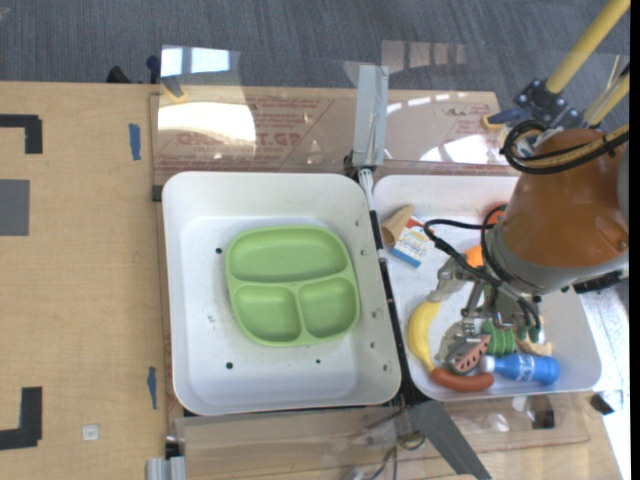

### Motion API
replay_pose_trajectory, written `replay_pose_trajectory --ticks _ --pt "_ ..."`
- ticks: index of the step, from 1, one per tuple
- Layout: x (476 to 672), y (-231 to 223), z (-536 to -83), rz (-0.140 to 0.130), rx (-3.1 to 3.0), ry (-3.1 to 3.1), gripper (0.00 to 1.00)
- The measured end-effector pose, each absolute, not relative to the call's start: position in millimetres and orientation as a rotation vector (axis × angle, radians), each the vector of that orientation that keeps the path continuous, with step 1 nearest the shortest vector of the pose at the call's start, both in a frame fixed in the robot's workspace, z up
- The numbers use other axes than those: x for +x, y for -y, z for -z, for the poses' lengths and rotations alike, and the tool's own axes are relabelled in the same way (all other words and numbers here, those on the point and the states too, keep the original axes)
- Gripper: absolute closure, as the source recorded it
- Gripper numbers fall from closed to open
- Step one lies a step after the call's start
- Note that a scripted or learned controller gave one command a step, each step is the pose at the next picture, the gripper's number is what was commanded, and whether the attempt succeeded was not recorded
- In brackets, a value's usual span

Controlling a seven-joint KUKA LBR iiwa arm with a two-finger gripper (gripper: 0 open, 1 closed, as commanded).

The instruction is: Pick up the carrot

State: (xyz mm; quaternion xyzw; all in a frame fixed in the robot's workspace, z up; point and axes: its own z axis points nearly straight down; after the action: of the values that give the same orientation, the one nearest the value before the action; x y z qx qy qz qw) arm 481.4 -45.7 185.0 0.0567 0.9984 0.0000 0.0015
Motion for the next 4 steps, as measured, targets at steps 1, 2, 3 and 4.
replay_pose_trajectory --ticks 1,2,3,4 --pt "482.5 96.0 -92.7 0.001 0.331 -3.114 0.00" --pt "533.7 134.6 -111.1 0.000 0.559 -3.084 0.00" --pt "629.7 161.0 -166.9 0.001 0.343 -3.111 0.00" --pt "617.2 152.7 -98.8 0.000 0.437 -3.099 0.00"
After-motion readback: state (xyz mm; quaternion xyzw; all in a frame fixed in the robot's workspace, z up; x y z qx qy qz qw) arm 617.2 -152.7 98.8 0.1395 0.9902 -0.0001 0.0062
